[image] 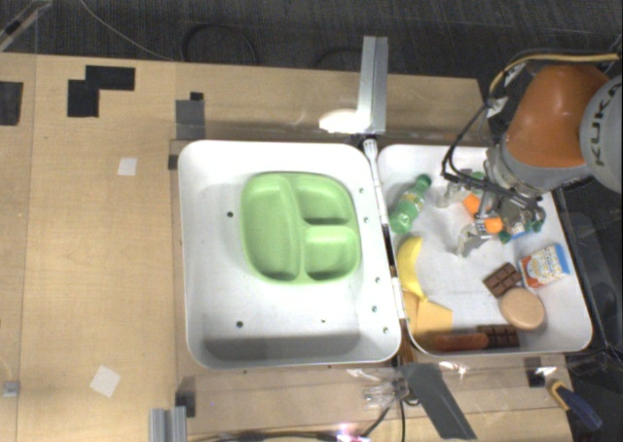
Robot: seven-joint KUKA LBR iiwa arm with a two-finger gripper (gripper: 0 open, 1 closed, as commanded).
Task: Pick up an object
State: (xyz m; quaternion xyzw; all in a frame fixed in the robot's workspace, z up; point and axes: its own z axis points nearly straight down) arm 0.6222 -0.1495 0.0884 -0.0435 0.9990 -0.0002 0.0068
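My gripper [479, 233] hangs low over the upper middle of the right bin [574, 333], below the orange wrist band [550, 124]. A small orange object [493, 226] sits right against the gripper's tip, and another orange piece [471, 203] lies just above it; whether either is held is unclear. To the left lie a green bottle [410, 201] and a banana [410, 265]. Below the gripper are a brown chocolate piece [501, 279], a round tan cookie [523, 311] and a small carton [545, 265].
A yellow cheese wedge [429, 314] and a dark sausage [458, 341] lie along the right bin's front wall. The left bin [209, 323] holds a green divided plate [297, 226]. A metal post [373, 85] stands behind the bins' shared wall.
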